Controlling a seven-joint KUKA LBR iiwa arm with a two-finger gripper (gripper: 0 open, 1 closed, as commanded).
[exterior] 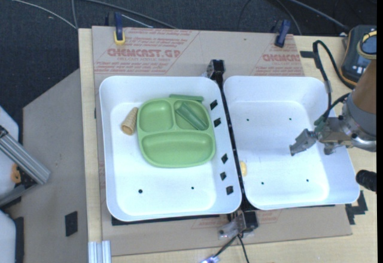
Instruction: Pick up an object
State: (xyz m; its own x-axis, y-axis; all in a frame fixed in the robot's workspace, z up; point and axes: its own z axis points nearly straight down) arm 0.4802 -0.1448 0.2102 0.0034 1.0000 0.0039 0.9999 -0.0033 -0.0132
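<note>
end effector over right bin, grip state unclear; green plate in left bin.

Green plate crowding left bin

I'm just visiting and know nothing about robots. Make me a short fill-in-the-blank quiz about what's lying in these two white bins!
1. The green divided plate lies in the ______ bin.
2. The small tan cone lies beside the plate's ______ edge.
3. The gripper hangs over the ______ bin.
4. The plate's colour is ______.

Missing words: left; left; right; green
</note>
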